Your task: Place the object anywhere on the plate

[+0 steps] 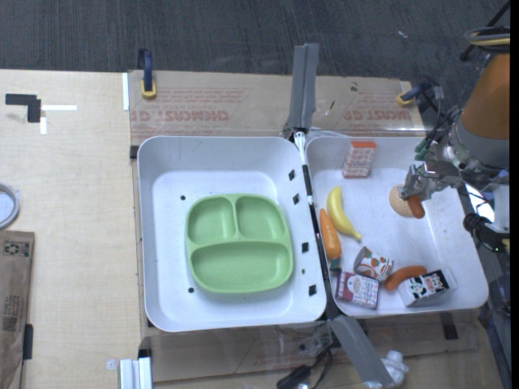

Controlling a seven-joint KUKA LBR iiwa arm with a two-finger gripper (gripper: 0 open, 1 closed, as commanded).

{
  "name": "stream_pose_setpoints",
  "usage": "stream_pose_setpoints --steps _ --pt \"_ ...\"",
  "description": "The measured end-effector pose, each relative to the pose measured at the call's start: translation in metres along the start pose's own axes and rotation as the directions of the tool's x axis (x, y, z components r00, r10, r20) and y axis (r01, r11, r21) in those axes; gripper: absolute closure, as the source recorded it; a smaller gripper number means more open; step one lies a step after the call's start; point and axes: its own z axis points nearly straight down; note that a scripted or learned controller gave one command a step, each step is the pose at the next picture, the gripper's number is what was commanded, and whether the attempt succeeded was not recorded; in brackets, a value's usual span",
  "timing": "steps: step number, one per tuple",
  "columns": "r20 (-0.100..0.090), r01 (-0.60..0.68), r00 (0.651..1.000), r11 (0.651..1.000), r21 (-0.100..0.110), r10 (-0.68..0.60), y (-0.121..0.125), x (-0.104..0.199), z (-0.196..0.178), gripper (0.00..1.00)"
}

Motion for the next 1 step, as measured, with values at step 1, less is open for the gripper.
stream_pose_setpoints --steps 1 --pt "0.0 -0.142 0.99 0.99 0.001 0.142 0.0057 0.0744 -0.0061 1.0"
